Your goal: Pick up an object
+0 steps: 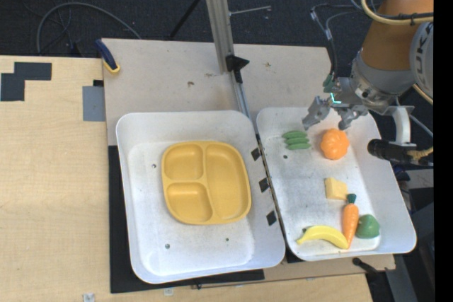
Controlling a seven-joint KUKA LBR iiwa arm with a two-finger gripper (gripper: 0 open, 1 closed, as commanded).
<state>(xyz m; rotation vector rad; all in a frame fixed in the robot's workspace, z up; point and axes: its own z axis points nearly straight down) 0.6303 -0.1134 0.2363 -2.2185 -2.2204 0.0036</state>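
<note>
Gripper (328, 113) poised above the upper part of the right bin (396, 240), fingers spread and holding nothing.

The nearest candidate, an orange (335, 143), lies just below the gripper in the right-centre of the frame, beside a green pea pod (296, 141). It appears to be a light, rigid toy with a smooth, rounded skin, so it may roll or slip; a grasp across its widest middle seems best. A cheese wedge (335, 189), carrot (350, 220) and banana (324, 236) lie lower in the bin. The left bin (141, 237) carries a yellow tray (206, 181).
</note>
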